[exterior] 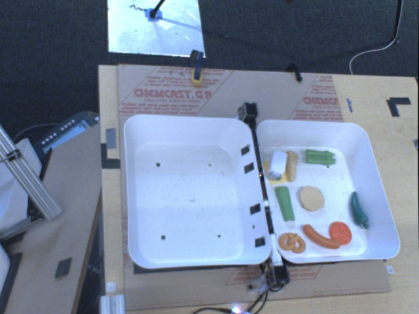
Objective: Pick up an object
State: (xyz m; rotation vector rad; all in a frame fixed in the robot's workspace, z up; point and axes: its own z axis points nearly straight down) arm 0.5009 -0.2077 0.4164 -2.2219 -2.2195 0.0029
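Observation:
The right bin (376,175) holds several toy foods. A white can (278,165) lies beside a corn cob (291,165) near its left wall. A green bean bundle (320,156) sits at the back. A green cucumber (284,203) and a tan round cookie (312,199) lie in the middle. A dark green pepper (359,210) rests by the right wall. At the front lie a pretzel (292,243), an orange sausage (320,237) and a red tomato slice (340,232).
The left bin (141,175) sits beside the right one, joined by a black clip strip (256,175). Both rest on a cardboard sheet (170,90) on the bench. A shiny plate (154,18) lies beyond the bench, and a metal frame (26,182) stands left.

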